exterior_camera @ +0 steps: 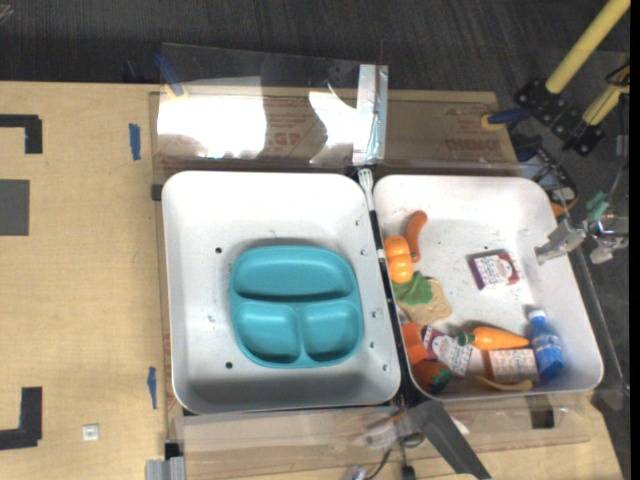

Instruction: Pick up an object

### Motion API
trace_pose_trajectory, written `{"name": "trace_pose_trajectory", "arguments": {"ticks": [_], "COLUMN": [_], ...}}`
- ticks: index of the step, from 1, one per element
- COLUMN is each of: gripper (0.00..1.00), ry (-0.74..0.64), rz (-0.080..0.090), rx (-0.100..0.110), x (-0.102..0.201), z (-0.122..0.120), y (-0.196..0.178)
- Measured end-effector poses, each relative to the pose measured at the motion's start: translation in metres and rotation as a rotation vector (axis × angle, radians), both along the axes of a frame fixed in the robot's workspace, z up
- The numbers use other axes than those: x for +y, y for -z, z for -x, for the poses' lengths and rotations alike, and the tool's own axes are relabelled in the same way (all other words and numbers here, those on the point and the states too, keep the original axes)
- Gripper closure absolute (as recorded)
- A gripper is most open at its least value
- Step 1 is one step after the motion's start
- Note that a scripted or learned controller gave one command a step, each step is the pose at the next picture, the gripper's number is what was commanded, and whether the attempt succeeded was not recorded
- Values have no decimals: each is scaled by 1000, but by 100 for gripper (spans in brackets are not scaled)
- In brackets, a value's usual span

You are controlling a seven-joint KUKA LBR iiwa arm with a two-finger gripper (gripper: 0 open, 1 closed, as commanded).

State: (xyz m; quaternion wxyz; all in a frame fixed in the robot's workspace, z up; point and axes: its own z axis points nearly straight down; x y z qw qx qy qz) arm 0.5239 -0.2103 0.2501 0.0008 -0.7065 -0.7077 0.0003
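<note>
Nothing picked yet, you've got whole grab left. Tool at right bin's right edge, grip state unclear, can't tell. Maroon packet nearby.

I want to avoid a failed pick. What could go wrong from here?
1. The bottles, carrot and other items lie packed together along the right bin front wall, so the fingers may catch two things or none.
2. The packet lies flat, so it could slip out.
3. The gripper is at the bin's right rim and might bump it.
</note>
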Motion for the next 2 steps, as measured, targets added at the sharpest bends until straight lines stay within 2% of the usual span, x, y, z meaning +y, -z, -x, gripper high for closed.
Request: {"name": "trace_pose_trajectory", "arguments": {"ticks": [1,2], "gripper": [0,0], "ry": [155,58], "rz": [-2,5], "rx": [7,-16], "x": [67,48], "z": [-63,-72], "y": [96,157]}}
